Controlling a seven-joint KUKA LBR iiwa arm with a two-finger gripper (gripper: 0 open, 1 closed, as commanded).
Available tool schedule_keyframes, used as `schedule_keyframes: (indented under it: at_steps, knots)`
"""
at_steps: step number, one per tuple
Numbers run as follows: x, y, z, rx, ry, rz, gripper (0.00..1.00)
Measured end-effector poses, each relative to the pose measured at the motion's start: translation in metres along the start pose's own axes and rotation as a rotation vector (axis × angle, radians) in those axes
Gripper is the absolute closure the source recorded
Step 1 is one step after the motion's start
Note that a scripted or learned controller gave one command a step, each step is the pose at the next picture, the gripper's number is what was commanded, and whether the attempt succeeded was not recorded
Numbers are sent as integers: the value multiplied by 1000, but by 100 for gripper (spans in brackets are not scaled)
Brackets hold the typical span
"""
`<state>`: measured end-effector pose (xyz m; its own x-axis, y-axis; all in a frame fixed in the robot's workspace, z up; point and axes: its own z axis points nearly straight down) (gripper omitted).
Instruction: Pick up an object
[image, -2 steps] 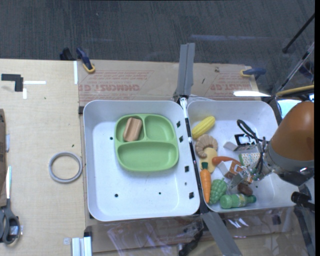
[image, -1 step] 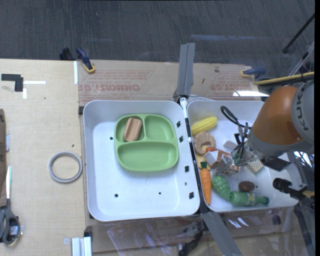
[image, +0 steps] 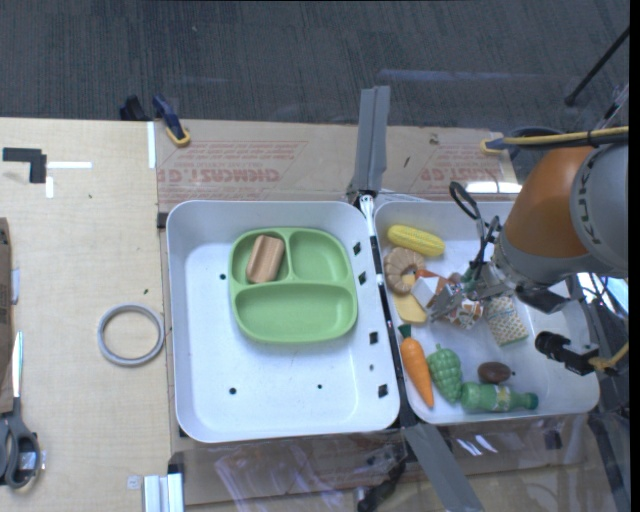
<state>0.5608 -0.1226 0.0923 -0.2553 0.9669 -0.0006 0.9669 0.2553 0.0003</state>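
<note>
You see a crumpled, shiny packet printed in red, white and brown (image: 462, 308) lying in the right white bin (image: 570, 400), near its middle, between a pale ring-shaped pastry (image: 404, 267) and a mesh-patterned white object (image: 508, 322); the pincer (image: 470, 290) sits low over the packet's top edge and looks to be touching it; you cannot tell how far apart it stands, nor whether it grips anything; a yellow corn cob (image: 416, 240) lies behind, an orange carrot (image: 416, 370) and a green bottle (image: 498, 400) in front; the left white bin (image: 200, 380) carries a green divided plate (image: 295, 300) with a tan bread roll (image: 265, 258) in its rear left compartment.
</note>
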Motion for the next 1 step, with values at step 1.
schedule_keyframes:
  at_steps: [1]
  knots:
    - [-12,-6,-16,0,-1,-102,0]
